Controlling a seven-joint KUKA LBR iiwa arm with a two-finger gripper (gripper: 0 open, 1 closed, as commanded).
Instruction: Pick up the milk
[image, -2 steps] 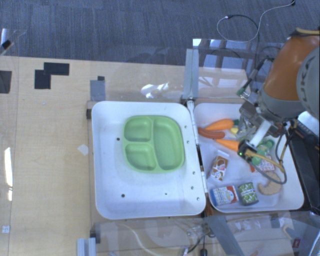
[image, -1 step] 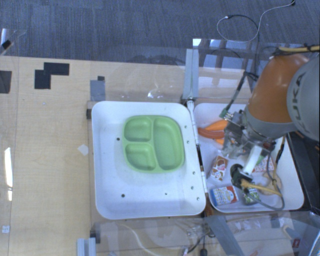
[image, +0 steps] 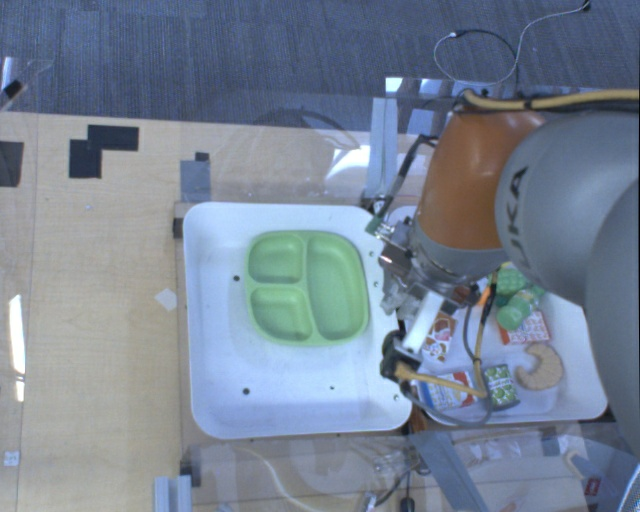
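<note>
Where the two bins meet, the gripper hangs over the left edge of the right bin, close to the shared wall. Whether its jaws are spread or pressed together cannot be told, as the wrist hides them. Nothing is seen held.

The milk is taken to be the white carton with blue and red print. It lies flat at the near-left corner of the right bin, below the gripper and apart from it.

Obstructions: the arm, grey with an orange band, covers the far half of the right bin and hides whatever lies beneath it. A white pack with red print sits just beyond the milk, partly hidden by robot parts (it cannot be identified).

Count, right bin, as far as visible:
- one milk carton;
- one white pack with red print;
- one small green packet, just beside the milk's right end;
- two green blocks, close together under the arm's edge;
- one red-and-white patterned card, under the nearer block;
- one tan crescent biscuit, towards the near-right corner.

Count, left bin: one green plate with three compartments, lying flat near the middle, somewhat towards the far edge.

Both bins stand on the wooden bench.
</note>
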